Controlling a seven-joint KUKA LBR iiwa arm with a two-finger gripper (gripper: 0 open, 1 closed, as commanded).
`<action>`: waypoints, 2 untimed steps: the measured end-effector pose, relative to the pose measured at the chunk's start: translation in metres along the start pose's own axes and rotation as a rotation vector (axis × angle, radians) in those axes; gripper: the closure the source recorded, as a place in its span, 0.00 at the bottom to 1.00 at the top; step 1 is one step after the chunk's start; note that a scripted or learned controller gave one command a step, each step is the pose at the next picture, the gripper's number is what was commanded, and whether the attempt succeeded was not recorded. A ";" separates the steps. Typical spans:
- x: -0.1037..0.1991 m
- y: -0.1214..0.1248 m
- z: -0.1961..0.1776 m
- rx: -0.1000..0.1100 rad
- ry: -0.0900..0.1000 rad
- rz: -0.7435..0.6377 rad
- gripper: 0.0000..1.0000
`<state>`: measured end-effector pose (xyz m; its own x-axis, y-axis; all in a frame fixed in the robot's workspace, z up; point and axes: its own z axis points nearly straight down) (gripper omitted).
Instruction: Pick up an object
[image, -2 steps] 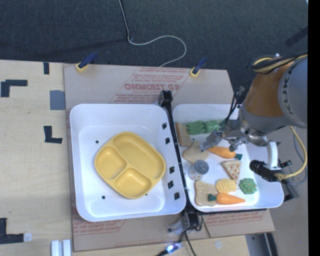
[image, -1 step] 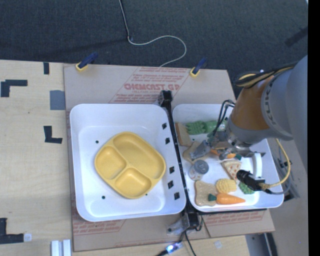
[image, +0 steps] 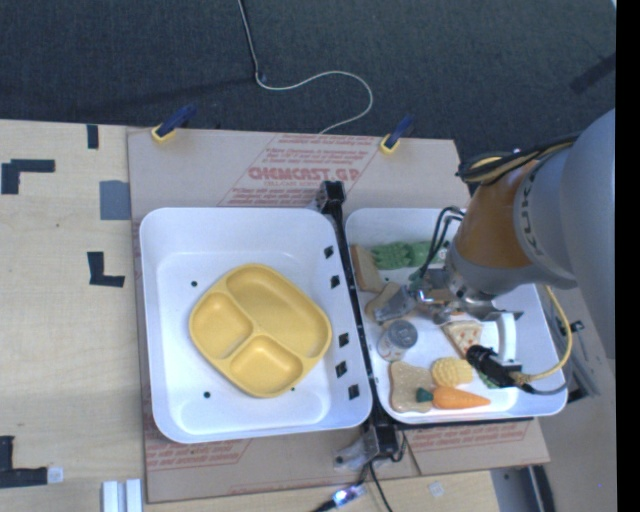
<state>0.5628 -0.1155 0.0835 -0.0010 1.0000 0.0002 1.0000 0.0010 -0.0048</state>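
My gripper (image: 400, 303) hangs low over the left part of the right bin (image: 535, 330), with the arm coming in from the right. Beneath and around it lie toy foods: a green leafy piece (image: 398, 253), a tan slice (image: 364, 266) by the bin's left wall, and a clear round piece (image: 396, 338) just below the gripper. A slice of toast (image: 406, 381), a yellow corn cob (image: 452, 372) and an orange carrot (image: 461, 398) sit along the front wall. A pale wedge (image: 463, 335) lies beside the wrist.
A yellow divided plate (image: 260, 328) lies in the left bin (image: 165, 300). A black divider (image: 345, 290) runs between the two bins. Both stand on a cardboard sheet (image: 290, 170), with a white cable (image: 320, 85) behind it.
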 end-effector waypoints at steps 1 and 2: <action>0.001 0.002 -0.012 -0.004 0.003 -0.001 1.00; 0.001 0.006 -0.052 -0.003 0.000 0.000 1.00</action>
<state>0.5689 -0.1146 0.1354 -0.0015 1.0000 0.0005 1.0000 0.0015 -0.0021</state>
